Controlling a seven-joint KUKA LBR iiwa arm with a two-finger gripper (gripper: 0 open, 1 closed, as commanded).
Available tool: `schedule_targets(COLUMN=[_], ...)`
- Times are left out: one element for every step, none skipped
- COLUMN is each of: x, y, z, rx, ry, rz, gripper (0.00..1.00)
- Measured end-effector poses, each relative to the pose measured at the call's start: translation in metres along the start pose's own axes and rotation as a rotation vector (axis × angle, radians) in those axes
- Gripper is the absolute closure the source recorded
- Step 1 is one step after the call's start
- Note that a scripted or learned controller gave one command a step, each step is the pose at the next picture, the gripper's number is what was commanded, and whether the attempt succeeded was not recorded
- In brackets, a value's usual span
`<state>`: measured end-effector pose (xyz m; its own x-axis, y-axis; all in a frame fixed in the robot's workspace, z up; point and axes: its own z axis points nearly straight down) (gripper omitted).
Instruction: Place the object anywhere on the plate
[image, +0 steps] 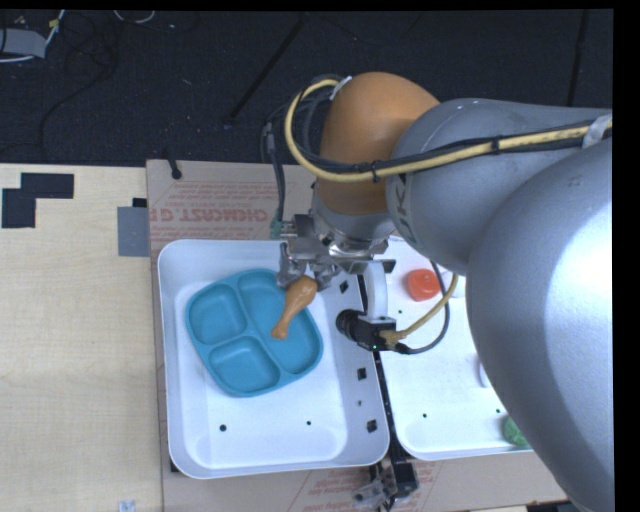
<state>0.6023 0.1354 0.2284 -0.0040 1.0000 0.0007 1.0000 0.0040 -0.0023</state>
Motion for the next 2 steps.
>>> schedule_targets(x=[0.0548,0.0529], y=[0.0086,0.0079], z=[-0.0089,-0.0083], rx=[-0.001,0.002], ry=[0.001,-0.002], rz=[-0.001,0.000], gripper=[1.00,0.00])
